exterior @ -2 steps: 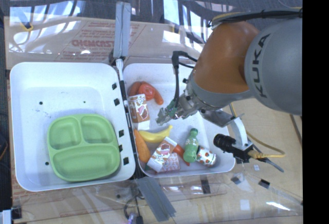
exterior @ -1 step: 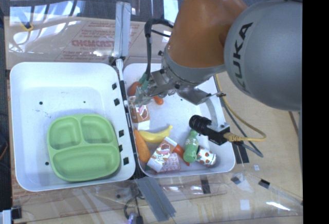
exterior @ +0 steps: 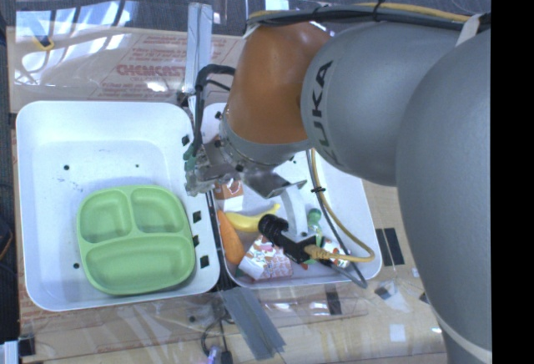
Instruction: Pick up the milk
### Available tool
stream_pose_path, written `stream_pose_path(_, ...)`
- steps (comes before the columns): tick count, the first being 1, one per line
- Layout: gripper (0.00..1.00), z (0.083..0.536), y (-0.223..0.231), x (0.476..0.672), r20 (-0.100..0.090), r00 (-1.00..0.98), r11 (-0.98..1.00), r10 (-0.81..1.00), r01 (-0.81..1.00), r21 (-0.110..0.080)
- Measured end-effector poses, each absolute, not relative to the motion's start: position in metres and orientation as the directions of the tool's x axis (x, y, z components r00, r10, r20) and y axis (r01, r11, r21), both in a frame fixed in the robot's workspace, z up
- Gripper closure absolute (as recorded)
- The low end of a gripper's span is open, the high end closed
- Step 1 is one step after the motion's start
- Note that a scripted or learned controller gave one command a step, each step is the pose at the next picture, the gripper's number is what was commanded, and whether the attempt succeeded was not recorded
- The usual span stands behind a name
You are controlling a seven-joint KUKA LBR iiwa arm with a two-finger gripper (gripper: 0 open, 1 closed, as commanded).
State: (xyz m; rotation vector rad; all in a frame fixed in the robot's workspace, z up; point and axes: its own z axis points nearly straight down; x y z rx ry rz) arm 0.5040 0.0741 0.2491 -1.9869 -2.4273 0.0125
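- Arm (exterior: pixel 400 103): grey with orange band, nearest the lens, reaching from the right and bent down over the right bin (exterior: pixel 367 212).
- Gripper (exterior: pixel 209 174): low at that bin's left wall.
- Milk (exterior: pixel 269 260): carton lying at the bin's near edge, beside carrot (exterior: pixel 231 241) and banana (exterior: pixel 250 219).
- Left bin (exterior: pixel 50 154): holds green divided plate (exterior: pixel 135 239).

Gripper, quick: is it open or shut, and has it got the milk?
Gripper: cannot be told; it hangs low at the right bin's left edge, and no milk is seen in it.
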Motion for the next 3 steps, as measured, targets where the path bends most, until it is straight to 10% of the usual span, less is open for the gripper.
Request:
stream_pose_path(1,1.00,0.346,0.167,0.517,-0.002,-0.304,0.304,0.953,0.953,-0.005)
stream_pose_path(2,1.00,0.319,0.195,0.477,-0.001,-0.377,0.377,0.926,0.926,-0.008)
stream_pose_path(3,1.00,0.326,0.196,0.478,-0.003,-0.384,0.384,0.923,0.923,-0.015)
